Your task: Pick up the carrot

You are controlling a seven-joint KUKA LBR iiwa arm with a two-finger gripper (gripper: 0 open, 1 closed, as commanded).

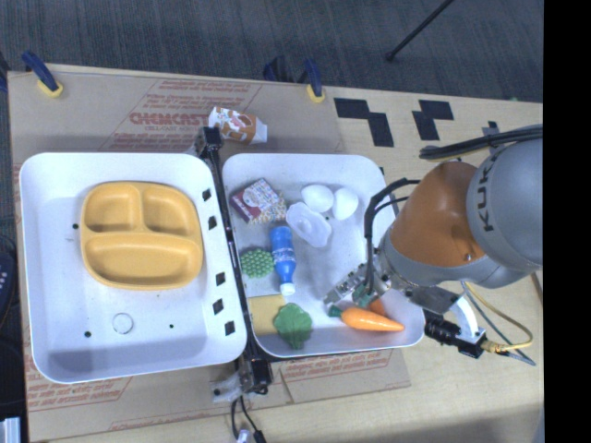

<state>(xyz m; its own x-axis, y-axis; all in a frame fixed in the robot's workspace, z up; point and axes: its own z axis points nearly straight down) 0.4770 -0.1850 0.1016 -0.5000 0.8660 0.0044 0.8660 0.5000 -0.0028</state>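
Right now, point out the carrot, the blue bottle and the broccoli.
carrot (371, 319): camera view, middle of its orange body.
blue bottle (283, 256): camera view, on its blue label, mid-length.
broccoli (293, 324): camera view, centre of its green head.

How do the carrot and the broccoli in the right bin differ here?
The carrot is orange, long and tapered, lying flat; the broccoli is green, rounded and bumpy. The carrot lies right by the claw; the broccoli sits farther left, near the bin divider. Both rest along the right bin's near edge.
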